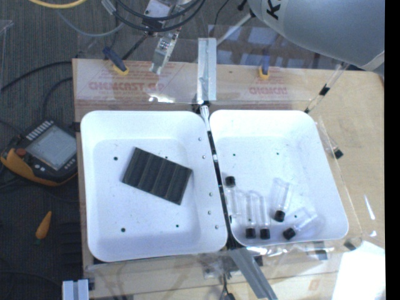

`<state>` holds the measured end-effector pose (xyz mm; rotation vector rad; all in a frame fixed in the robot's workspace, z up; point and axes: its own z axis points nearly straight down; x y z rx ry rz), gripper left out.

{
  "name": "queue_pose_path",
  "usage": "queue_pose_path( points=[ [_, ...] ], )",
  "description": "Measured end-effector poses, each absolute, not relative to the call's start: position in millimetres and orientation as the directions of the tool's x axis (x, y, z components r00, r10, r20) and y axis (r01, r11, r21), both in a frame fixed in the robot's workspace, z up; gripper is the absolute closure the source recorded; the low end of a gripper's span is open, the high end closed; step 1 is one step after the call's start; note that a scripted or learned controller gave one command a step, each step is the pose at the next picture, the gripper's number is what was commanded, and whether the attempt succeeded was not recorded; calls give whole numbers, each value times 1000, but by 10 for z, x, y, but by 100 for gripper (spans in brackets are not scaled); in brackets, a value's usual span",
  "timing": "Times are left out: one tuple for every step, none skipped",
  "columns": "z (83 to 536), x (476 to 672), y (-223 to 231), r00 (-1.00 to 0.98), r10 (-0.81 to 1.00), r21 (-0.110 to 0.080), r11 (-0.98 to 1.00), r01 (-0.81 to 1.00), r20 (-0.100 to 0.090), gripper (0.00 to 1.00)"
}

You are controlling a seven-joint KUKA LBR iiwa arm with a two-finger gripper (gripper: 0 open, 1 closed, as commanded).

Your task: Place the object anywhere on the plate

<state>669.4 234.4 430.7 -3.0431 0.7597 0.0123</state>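
The plate [156, 175] is a dark ridged rectangle lying flat at a slant in the left bin [106, 230]. Several clear vials with black caps [262, 208] lie in the front part of the right bin [300, 130]. My gripper [164, 42] hangs high beyond the back edge of the left bin, over the bench's rear strip and far from the plate. A pale, glassy, elongated shape [161, 58] points down from it. I cannot tell whether that is a vial or part of the gripper.
A metal divider rail [207, 74] runs back from between the two bins. Cables [125, 11] trail around the wrist at the top. A handheld controller [44, 152] lies left of the bench. The arm's grey body [325, 11] looms over the top right.
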Motion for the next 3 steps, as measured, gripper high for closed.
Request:
queue_pose_path(
  points=[
    [4304, 6694, 2342, 979, -203, -4, -979, -203, -8, 100],
    [4365, 6709, 2351, 978, -207, -11, -978, -207, -16, 100],
    [4306, 6697, 2336, 829, -559, 0, -829, -559, -9, 100]
  ],
)
